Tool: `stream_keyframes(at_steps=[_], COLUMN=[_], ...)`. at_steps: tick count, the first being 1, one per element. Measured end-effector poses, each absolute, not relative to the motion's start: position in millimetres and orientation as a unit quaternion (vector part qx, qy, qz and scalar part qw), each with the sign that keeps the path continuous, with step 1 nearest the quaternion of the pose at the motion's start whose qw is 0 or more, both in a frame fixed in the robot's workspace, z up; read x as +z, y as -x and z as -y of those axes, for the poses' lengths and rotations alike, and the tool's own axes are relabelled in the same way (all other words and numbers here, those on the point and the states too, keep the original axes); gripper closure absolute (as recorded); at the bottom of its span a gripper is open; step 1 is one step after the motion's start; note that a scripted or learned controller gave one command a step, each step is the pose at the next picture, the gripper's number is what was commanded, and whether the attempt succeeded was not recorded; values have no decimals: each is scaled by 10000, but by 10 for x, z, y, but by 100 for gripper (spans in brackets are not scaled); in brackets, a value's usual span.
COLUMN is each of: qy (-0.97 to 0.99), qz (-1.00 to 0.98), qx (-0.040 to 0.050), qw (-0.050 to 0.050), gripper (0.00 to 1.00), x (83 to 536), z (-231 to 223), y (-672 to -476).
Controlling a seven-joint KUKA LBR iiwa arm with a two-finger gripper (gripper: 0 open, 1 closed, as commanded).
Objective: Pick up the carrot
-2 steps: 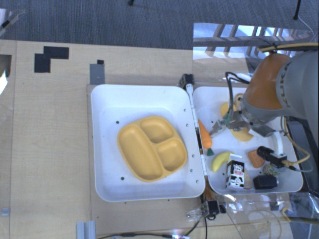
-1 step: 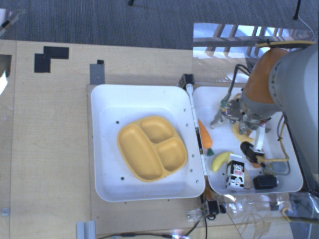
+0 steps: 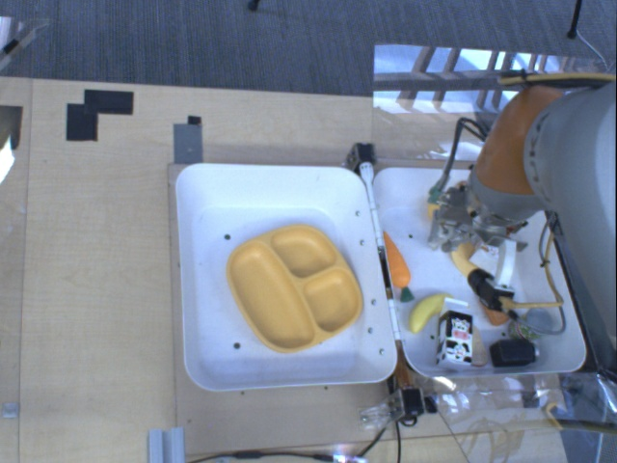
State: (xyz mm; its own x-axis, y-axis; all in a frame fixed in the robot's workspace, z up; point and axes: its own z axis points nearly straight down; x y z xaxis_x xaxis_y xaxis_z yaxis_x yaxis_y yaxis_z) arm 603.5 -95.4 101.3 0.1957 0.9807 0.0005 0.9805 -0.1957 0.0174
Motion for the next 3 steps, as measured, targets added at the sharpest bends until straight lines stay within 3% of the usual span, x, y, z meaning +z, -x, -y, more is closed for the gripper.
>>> stream_keyframes(at_steps=[1,2,3], qy=[-7704,-7147,-6746], qz=[-6374,-6994,-7381], qx=[72,56,61], qw=[87,13,93], gripper=[100,100,100], x=[1126,1883,3781], z=[943,-457,278], y=[-6055,-6328,-5880])
